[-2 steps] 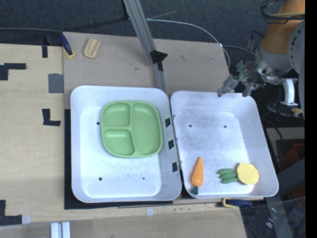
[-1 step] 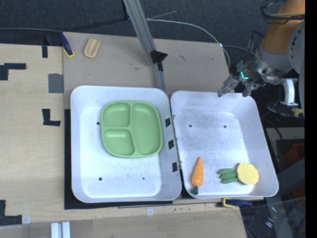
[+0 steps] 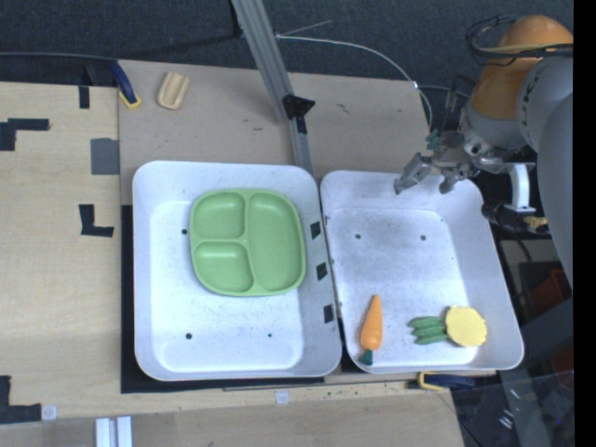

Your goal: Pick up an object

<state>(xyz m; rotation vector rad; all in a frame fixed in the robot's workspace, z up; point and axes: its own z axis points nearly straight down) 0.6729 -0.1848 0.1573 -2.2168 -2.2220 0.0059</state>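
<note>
Camera view, carrot [image 3: 372,320] upright, tip toward bench front, tool [image 3: 427,177] spread, holding nothing

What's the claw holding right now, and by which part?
Nothing. The claw hangs open over the right bin's far edge, well away from the carrot and the yellow toy.

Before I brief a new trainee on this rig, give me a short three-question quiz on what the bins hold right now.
1. True or false: the green plate lies in the left bin.
2. Which lies nearest the gripper? A) carrot B) yellow piece C) plate
3. Fill in: the green beans touch the ____ piece.

Key:
1. True.
2. A, though all three lie well away from the gripper, which hangs open over the right bin's far edge.
3. Yellow.
</note>
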